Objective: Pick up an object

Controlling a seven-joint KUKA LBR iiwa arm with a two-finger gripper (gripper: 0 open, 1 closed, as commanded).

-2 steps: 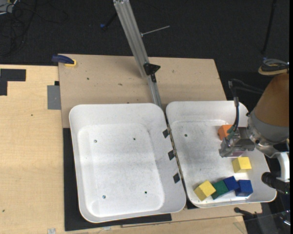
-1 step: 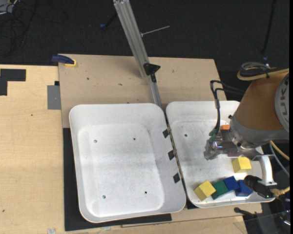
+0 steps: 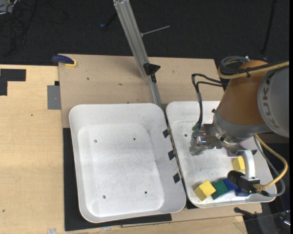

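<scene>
Gripper [image 3: 201, 143] hung low over the bare floor of the right bin [image 3: 185, 112], can't tell its state from this angle and nothing visible in it, so I'd call this the approach step, no pick yet. Candidates sat clustered in that bin's near corner: yellow block [image 3: 204, 189], green block [image 3: 219, 186], blue block [image 3: 232, 185], second yellow piece [image 3: 238, 163] by the arm; next move needs a shift toward them, tight packing and the bin wall could spoil it, left bin [image 3: 88, 118] irrelevant
</scene>
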